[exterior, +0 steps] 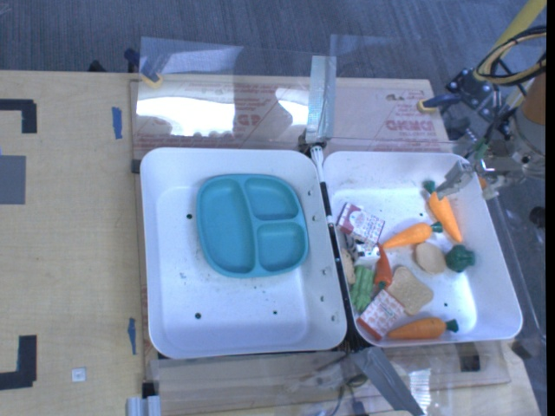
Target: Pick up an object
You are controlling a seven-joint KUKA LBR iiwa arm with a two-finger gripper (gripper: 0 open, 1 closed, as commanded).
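Note:
The right bin (499,306) holds several toy foods. An orange carrot (446,216) lies near its far right wall, a second carrot (408,235) lies mid-bin, and a third (416,328) lies by the near wall. A tan bread slice (409,289), a round beige piece (429,258) and a green broccoli (460,256) lie between them. A pink-and-white box (360,224) sits by the left wall. My gripper (458,178) hangs over the bin's far right corner, just above the leafy end of the first carrot. Nothing shows in its grasp.
A teal divided plate (251,224) lies in the left bin (165,310). A red-and-white packet (377,315) and green beans (360,289) crowd the right bin's left side. The arm's wrist and cables (499,102) stand above the bin's far right rim.

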